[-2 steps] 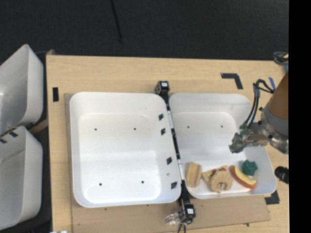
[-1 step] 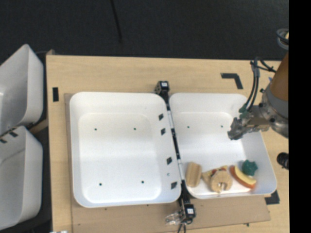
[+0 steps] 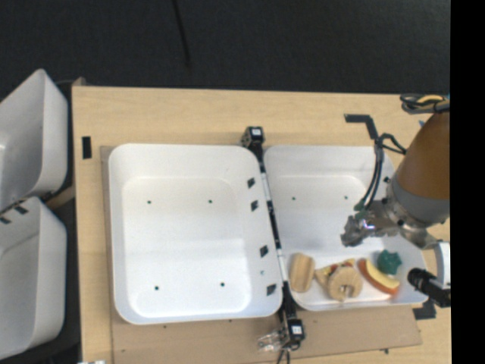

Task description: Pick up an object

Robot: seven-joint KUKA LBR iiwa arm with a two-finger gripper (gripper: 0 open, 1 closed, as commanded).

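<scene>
Two smooth white bins share the wooden worktop; four small objects, one a rounded wooden block, lie below the pincer, grip unclear.

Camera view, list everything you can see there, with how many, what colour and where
Bench: one, light wood, under both bins.
Left bin: one, white, left half of the bench.
Right bin: one, white, right half of the bench, touching the left bin.
Block: one, tan, near edge of the right bin, by the divider.
Wooden toy: one, tan with reddish bits, right of the block.
Apple slice: one, red and cream, right of the wooden toy.
Green piece: one, dark green, just behind the apple slice.
Arm: one, grey with an orange band, over the right bin's right side.
Gripper: one, dark metal, low over the right bin, above the toys.
</scene>
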